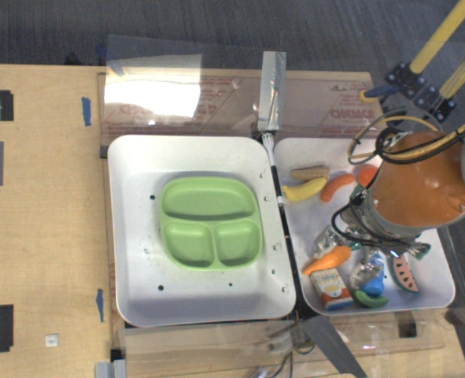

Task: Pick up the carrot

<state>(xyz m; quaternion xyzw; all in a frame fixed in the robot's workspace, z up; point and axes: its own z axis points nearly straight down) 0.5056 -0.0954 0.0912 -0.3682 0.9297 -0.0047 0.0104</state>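
Carrot (329,260) lies in the right bin (444,286), near its front left, just above a small carton (332,284). The gripper (358,239) sits right beside the carrot, though whether it grips I cannot tell. Farther back lie a banana (305,188) and wooden block (309,172). The left bin (130,211) holds a green divided plate (211,220).
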